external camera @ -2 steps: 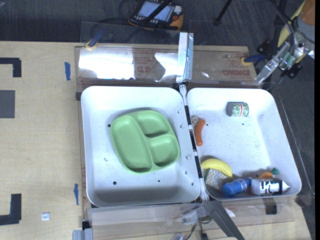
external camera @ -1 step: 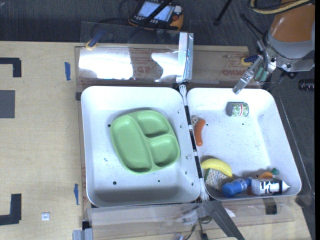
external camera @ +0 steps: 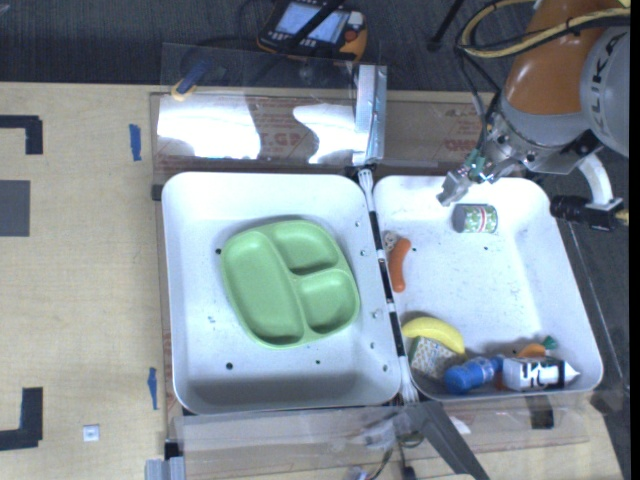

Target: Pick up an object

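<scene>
— Reading from the left: what's in the near bin?

— The left bin [external camera: 190, 268] holds a green divided plate [external camera: 290, 283], lying flat near its middle. Nothing else in there that the arm seems to be after.

— And across the divider?

— The right bin [external camera: 520, 288] has the clutter. An orange carrot-like piece [external camera: 399, 264] lies just beside the divider wall. Along the near edge, packed together, sit a yellow banana [external camera: 436, 332], something mesh-patterned I can't identify, a blue bottle [external camera: 470, 374] and a white bottle [external camera: 538, 373] lying on its side, with a small orange item touching it.

— Where's the arm?

— Far right corner. The KUKA arm [external camera: 560, 78] reaches in over the rim, and the gripper [external camera: 458, 190] hangs tilted above the bin floor, just beside a small can [external camera: 475, 218] lying on its side. From here I cannot tell how its fingers stand; nothing is visibly caught between them.

— So what step is this?

— I'd call it the approach. The can looks like the target, and nothing has been lifted. The next move, as I judge it, calls for centring over the can and coming down to straddle it.

— Anything in the way?

— The can sits well apart from the other items, so little crowds it. The risks I'd guess at: it's round and may roll, and the far bin wall is near.
</scene>
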